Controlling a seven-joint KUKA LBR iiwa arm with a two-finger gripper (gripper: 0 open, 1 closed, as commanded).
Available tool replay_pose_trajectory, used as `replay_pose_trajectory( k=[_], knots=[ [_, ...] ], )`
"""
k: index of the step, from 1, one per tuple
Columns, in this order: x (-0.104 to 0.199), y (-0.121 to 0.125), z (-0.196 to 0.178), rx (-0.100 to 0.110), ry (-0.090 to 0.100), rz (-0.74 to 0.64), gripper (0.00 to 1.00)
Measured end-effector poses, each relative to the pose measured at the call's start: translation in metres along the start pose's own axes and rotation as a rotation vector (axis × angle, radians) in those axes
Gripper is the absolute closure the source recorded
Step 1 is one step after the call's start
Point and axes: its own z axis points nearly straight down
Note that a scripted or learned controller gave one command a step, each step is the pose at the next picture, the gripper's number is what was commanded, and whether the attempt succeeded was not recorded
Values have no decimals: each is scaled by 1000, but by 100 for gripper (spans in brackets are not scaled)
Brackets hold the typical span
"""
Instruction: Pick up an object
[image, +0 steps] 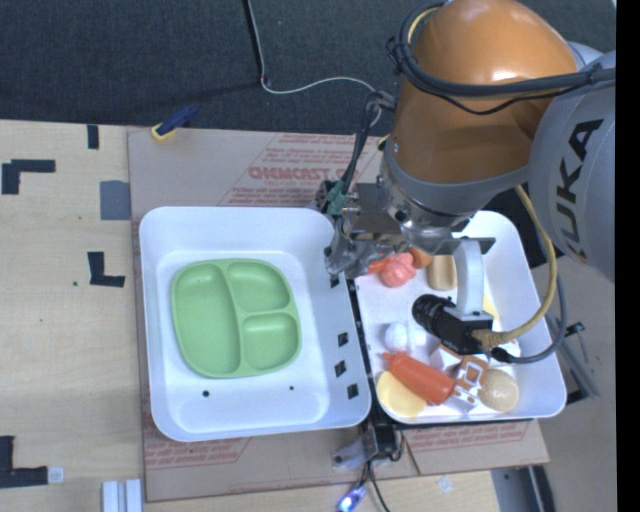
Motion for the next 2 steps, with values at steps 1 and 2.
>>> replay_pose_trajectory(
  k=[1,2],
  knots=[
    [-74,-5,126,10,-3,14,100],
    [-32,-3,69,-6,2,0,100]
  ],
)
